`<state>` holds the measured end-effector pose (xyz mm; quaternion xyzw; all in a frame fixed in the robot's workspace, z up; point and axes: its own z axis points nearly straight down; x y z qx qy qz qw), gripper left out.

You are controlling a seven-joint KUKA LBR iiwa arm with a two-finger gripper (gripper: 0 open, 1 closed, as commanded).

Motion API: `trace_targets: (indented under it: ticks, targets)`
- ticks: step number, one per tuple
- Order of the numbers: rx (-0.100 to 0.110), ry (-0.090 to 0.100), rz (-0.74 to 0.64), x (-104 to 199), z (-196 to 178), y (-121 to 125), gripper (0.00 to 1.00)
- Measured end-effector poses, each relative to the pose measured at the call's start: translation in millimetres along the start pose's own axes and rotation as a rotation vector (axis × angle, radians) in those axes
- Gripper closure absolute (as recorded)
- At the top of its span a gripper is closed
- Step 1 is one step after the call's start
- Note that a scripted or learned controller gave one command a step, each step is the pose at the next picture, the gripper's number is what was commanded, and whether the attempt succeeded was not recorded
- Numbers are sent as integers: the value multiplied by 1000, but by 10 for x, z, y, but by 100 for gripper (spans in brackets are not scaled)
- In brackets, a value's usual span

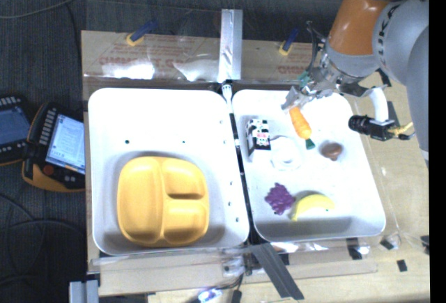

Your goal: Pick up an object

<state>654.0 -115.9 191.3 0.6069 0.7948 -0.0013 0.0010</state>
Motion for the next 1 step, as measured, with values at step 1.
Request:
trace_targets:
  ticks: [1]
  targets:
    - [1,2,287,-285,-419,-287,100]
